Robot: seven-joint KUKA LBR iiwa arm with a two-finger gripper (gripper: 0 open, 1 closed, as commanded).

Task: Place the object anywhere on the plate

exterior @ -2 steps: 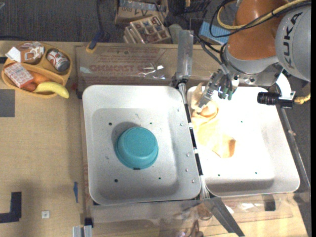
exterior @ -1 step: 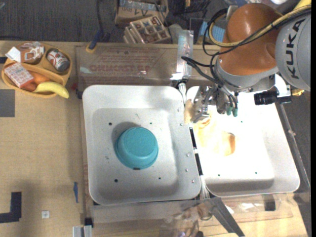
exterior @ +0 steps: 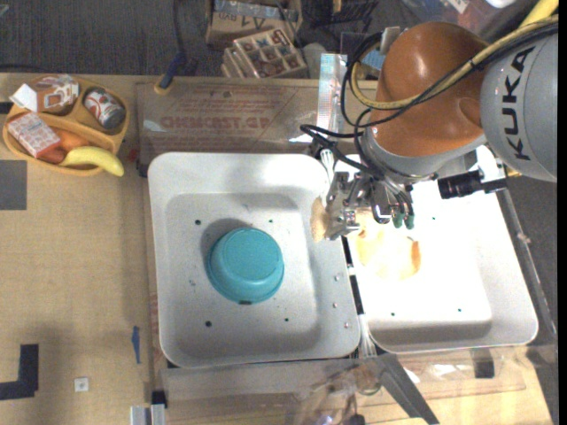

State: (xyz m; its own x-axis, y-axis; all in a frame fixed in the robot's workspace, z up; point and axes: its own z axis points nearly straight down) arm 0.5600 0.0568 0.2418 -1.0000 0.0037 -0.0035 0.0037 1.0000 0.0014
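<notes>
Camera view, looking down: 2 white bins sit side by side. Left bin [exterior: 177,193] holds 1 teal plate [exterior: 246,265], lying upside down near its middle. Right bin [exterior: 496,299] holds 1 pale orange-tinted object [exterior: 394,257] near its left wall. Gripper [exterior: 368,211] hangs over the divide between the 2 bins, a small tan piece [exterior: 323,222] just beside it; how far it is spread, or whether it grasps anything, cannot be told. Far left, 1 tray [exterior: 27,144] carries a banana [exterior: 93,158] and packets.
</notes>
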